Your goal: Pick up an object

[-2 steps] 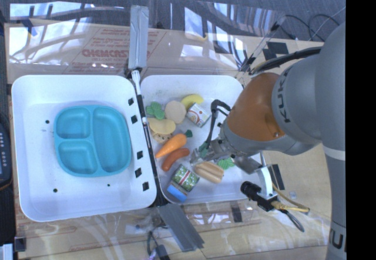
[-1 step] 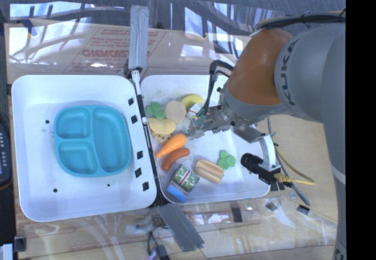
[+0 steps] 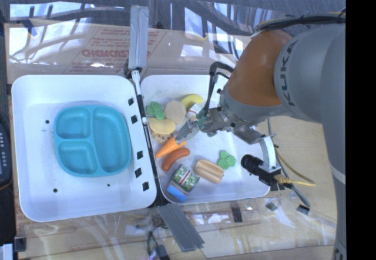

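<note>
The right bin [image 3: 252, 185] holds several toy foods. At its back left lie a green leafy piece [image 3: 155, 110], a beige round piece [image 3: 174, 111] and a yellow banana [image 3: 192, 100]. A pale yellow piece [image 3: 162, 126] sits just below them. An orange carrot [image 3: 167, 147] and a red sausage [image 3: 175, 159] lie side by side near the bin's left wall. Toward the front are a small can [image 3: 184, 179], a hot dog bun [image 3: 210, 171] and a second green piece [image 3: 227, 160]. My gripper [image 3: 189, 128] hangs low over the bin, its tip just above the carrot's top end and beside the pale yellow piece.
The left bin [image 3: 29, 194] holds a blue sectioned plate [image 3: 93, 139]. A black divider with clips [image 3: 141, 135] runs between the bins. The arm's orange band [image 3: 258, 74] and grey body cover the right bin's back right part. Cables [image 3: 291, 181] trail off at its right.
</note>
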